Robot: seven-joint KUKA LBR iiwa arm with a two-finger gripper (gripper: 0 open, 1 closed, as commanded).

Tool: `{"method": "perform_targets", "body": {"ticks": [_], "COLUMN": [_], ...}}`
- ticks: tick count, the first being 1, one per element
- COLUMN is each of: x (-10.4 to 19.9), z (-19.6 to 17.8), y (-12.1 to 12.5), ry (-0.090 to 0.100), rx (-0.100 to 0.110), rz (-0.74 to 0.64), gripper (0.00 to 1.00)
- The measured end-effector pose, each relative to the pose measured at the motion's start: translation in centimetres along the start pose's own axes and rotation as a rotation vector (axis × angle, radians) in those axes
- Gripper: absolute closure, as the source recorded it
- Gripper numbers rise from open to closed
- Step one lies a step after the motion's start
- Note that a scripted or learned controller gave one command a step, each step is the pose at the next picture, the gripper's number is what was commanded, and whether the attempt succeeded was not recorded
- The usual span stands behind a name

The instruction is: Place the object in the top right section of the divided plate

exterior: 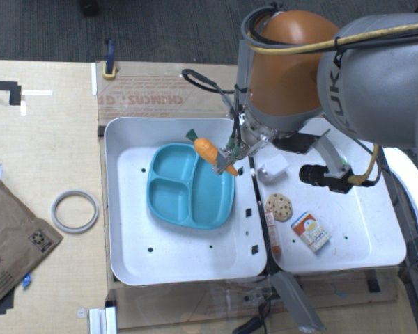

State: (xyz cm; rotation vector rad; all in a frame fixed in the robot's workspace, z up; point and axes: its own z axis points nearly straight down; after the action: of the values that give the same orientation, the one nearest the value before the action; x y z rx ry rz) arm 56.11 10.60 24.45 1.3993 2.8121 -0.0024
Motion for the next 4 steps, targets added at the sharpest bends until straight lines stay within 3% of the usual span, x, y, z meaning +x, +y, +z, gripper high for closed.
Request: {"method": "perform_targets", "body": {"ticks": [1,2,3,4], "x": [4.1,-0.4,5.0,4.2], "z": [2.5,10.4,8.1,0.5], "y": [5.4,6.7,13.6,14.0], "ry": [0.0,0.001,-0.002,-0.003], "rx": [0.0,-0.001,-0.005,-0.005], "rz": [-0.033,-0.295,-0.674,-0.898], "gripper": [1.0,1.0,1.0,1.0]}}
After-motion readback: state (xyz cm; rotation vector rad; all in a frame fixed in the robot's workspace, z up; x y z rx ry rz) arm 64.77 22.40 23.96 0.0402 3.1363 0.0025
